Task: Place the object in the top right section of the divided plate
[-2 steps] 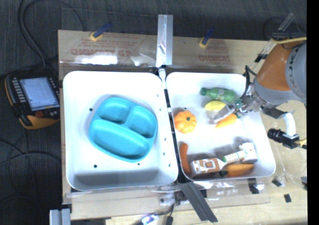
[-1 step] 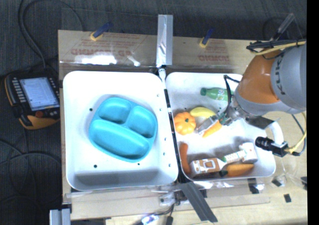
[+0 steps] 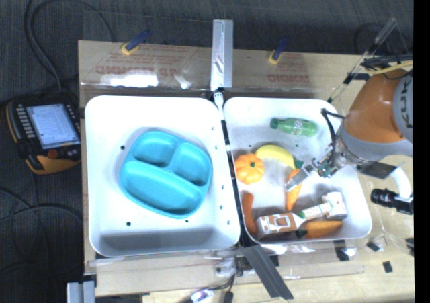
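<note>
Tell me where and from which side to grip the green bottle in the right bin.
The green bottle lies on its side near the far wall of the right bin, long axis running left to right, apart from the banana. Gripping it from above, across the middle of its body, looks best: its narrow width should fit between the fingers, and both long sides look free.

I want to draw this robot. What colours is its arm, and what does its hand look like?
The arm is grey with a big rounded orange band above the wrist. A thin black cable loops beside it. The gripper is small, metal-looking and silvery, with greenish bits near its base. Its fingers are too small to make out.
</note>
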Robot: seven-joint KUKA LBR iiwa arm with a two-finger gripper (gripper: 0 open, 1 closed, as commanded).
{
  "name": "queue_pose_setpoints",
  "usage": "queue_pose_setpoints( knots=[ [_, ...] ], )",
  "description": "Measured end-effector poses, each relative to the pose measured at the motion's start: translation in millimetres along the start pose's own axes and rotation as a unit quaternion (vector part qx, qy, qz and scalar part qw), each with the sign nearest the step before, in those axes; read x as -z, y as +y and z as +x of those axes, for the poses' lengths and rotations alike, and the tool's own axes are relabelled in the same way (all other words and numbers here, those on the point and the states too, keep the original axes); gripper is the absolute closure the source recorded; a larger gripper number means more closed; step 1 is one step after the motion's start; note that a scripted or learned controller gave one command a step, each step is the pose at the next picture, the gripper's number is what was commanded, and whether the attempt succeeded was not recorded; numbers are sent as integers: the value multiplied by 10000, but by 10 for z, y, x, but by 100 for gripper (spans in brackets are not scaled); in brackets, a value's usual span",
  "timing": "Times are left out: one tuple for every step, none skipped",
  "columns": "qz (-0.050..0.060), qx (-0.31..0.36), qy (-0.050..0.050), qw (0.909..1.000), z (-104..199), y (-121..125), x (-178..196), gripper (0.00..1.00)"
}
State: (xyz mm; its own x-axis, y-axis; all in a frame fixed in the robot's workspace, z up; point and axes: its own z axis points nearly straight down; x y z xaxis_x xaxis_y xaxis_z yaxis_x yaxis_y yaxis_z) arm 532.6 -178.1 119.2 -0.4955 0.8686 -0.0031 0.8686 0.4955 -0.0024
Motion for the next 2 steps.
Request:
queue_pose_setpoints(
  knots=[
    [-16,2126,10,9771,371,-250,1249,0],
    [-31,2220,-1,9750,-155,-133,2092,0]
  ],
)
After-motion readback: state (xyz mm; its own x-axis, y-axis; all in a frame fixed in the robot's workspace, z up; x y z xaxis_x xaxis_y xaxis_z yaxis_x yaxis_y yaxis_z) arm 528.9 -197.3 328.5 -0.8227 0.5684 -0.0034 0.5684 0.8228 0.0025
